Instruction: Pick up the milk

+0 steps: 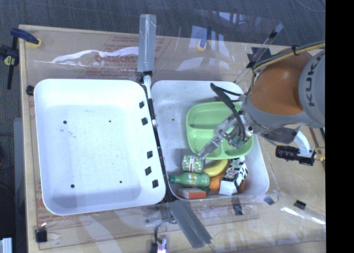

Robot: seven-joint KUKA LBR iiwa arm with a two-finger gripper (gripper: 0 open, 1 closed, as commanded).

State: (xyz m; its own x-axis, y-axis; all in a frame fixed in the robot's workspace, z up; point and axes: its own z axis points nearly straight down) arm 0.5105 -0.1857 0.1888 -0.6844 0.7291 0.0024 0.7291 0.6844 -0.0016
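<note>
the arm (287, 91) reaches in from the right over the right bin (166, 108). its jaws (213, 145) hang above the green tray (202, 122), low over the tray's divider; whether they are spread or pressed together cannot be told, and nothing shows between them.

the milk (233, 177), a white carton with dark print, lies in the near right corner of the right bin, just beyond the tray's near edge and apart from the jaws. beside it to the left sit a banana (217, 167) and an orange thing (214, 184), partly hidden. a small green-and-white can (192, 163) rests at the tray's near left corner. a green bottle (189, 180) lies on its side in front of the can, and a red box (193, 193) lies against the bin's near wall.

the left bin (88, 146) stands side by side with the right one on the bench (83, 47), their rims touching along the middle.
</note>
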